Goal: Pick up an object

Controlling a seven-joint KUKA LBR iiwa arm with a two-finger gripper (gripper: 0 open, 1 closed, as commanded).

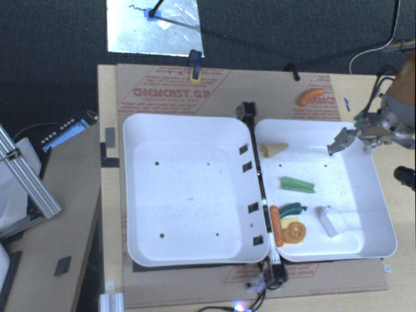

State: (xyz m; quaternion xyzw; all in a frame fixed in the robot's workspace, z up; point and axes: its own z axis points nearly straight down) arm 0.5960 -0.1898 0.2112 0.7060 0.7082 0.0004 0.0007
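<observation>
My gripper hangs open over the far right part of the right bin, with nothing between its fingers. Several small objects lie in that bin. A tan cone lies near the far left corner, well left of the gripper. A green pod rests mid-bin. At the near left are an orange carrot, a dark green piece and an orange round slice. A white-grey block lies near the front, below the gripper.
The left bin sits beside the right one, joined by a black-clipped divider. An orange sausage-shaped object lies on the cardboard beyond the right bin. A yellow-and-blue clamp holds the board's far edge.
</observation>
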